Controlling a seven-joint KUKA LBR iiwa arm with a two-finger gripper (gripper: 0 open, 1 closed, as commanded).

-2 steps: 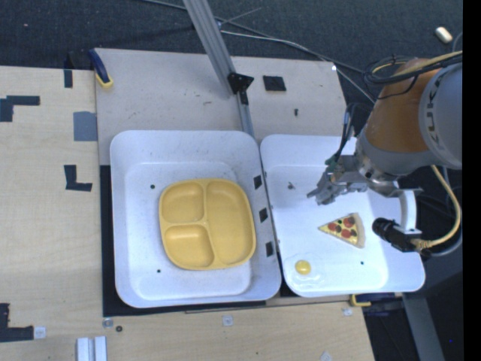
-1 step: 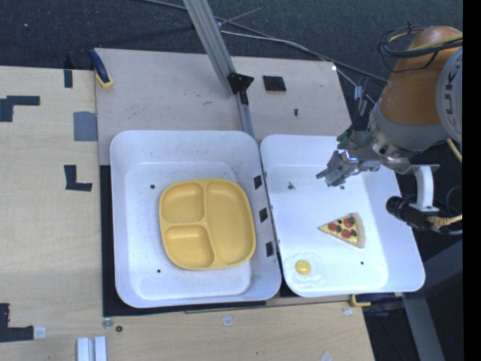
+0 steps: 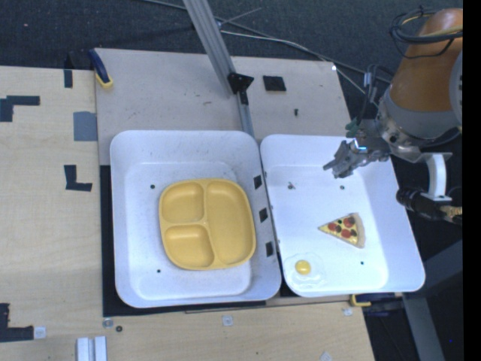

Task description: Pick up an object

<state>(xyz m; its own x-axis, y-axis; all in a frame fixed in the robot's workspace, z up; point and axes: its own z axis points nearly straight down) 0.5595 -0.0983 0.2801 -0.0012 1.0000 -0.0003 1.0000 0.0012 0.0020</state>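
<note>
1. Pizza slice [image 3: 345, 229], a toy wedge with red toppings, is one candidate for picking; it lies flat in the right bin, toward that bin's right side, tip pointing left. Largest things follow downward from here.
2. Bench [image 3: 45, 201]: pale wood with dark tape marks, carrying a grey board under both bins.
3. Left bin [image 3: 128, 201]: shallow and white, touching the right bin along its inner edge.
4. Right bin [image 3: 391, 262]: shallow and white, holding the pizza slice and the egg.
5. Arm [image 3: 425, 74]: grey with an orange band, reaching in from the right above the right bin's upper right corner.
6. Yellow plate [image 3: 207, 224]: a rounded, three-compartment dish lying flat in the middle of the left bin.
7. Claw [image 3: 342, 164]: dark, over the upper part of the right bin, well apart from the pizza slice below it. Whether it is spread or closed cannot be told, and nothing is seen in its grip.
8. Egg [image 3: 304, 268]: a small toy fried egg, yellow yolk on white, near the right bin's lower left corner, apart from the pizza slice.
</note>
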